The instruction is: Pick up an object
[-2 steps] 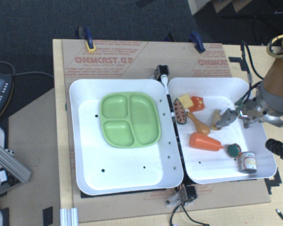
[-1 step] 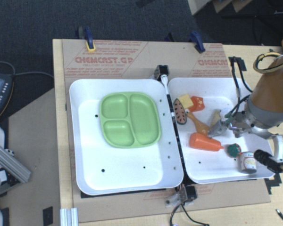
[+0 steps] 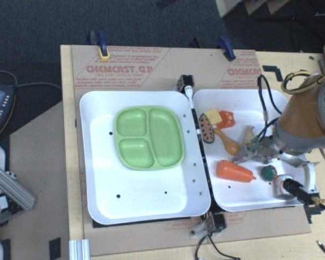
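Two white bins sit side by side on a bench.
Gripper (image 3: 248,150), grip state impossible to tell, hovers in the right bin (image 3: 244,199) just above a toy carrot (image 3: 234,171); a green divided plate (image 3: 150,137) lies in the left bin (image 3: 97,161).

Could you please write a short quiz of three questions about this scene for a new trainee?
1. True or false: the green plate lies in the left bin.
2. Which bin does the gripper reach into? A) left B) right
3. Fill in: the orange carrot lies in the ____ bin.

Key: 1 true. 2 B, the right bin. 3 right.
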Robot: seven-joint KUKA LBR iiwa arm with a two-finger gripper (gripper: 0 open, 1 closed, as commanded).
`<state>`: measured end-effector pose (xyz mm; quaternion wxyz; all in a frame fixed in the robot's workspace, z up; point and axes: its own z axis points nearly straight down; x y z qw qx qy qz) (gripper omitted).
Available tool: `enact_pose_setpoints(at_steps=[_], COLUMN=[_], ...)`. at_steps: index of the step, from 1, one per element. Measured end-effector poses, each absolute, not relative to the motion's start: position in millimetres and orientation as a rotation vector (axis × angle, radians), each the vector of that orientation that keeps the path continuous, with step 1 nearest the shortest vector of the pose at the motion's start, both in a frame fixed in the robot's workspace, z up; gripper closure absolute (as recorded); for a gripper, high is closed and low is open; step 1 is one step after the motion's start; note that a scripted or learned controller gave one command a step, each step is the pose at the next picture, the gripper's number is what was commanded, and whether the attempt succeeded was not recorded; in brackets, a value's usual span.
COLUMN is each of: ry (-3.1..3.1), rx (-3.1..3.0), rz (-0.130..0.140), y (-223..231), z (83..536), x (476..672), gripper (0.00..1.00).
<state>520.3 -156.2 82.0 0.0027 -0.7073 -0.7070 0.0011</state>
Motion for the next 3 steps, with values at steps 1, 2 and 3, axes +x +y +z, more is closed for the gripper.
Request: enact_pose_setpoints(at_steps=[1,2,3], ry=[-2.220,-2.225,-2.229], rx=[-2.224,-2.224,-2.226], rz=[-0.001,-0.003,-0.006], y=[-157.1,-150.1,-152.1], z=[95.1,140.4,203.5], x=[521.5,520.3,526.3], gripper=[1.00,1.00,1.00])
